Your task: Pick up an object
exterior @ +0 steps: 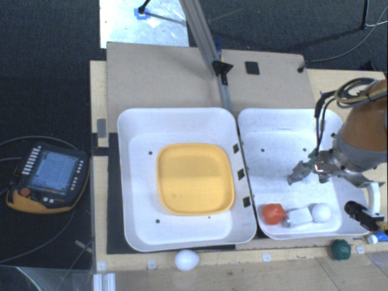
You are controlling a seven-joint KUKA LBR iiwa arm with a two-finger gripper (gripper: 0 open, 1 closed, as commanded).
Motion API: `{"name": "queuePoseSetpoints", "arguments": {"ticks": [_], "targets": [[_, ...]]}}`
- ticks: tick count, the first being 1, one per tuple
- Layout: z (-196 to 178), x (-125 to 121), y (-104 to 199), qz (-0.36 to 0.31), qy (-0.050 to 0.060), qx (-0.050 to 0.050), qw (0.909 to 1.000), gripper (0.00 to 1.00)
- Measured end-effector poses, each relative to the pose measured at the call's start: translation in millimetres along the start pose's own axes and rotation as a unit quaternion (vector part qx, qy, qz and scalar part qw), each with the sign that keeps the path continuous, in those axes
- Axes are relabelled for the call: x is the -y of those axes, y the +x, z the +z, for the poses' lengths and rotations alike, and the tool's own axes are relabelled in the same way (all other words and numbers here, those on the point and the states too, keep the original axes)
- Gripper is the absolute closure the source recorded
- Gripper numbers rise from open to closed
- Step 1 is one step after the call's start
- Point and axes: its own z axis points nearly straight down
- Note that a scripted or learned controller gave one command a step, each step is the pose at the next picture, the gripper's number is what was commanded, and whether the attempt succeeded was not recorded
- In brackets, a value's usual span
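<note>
The gripper (301, 173) hangs over the middle of the right bin (273, 132), and whether it is released or clenched I cannot tell; nothing shows between its tips. Below it, along the bin's near wall, lie a red ball (273, 213), a white block (297, 217) and a white ball (321, 212), side by side. The left bin (136, 162) holds a yellow plate (196, 178).

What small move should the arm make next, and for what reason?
Probably move the pincer toward the near edge of the right bin and lower it: it is over bare floor, while the red object and the white objects lie nearer the front.
</note>
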Motion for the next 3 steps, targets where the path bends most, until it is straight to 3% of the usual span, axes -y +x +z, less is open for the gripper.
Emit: {"name": "queuePoseSetpoints", "arguments": {"ticks": [1,2,3], "targets": [[51.8,0.8,0.2,0.000,0.000,0.000,1.0000,0.00],[39.3,-0.7,-0.2,0.000,-0.003,0.000,1.0000,1.00],[-4.3,2.4,-5.1,0.000,-0.003,0.001,1.0000,1.00]]}}
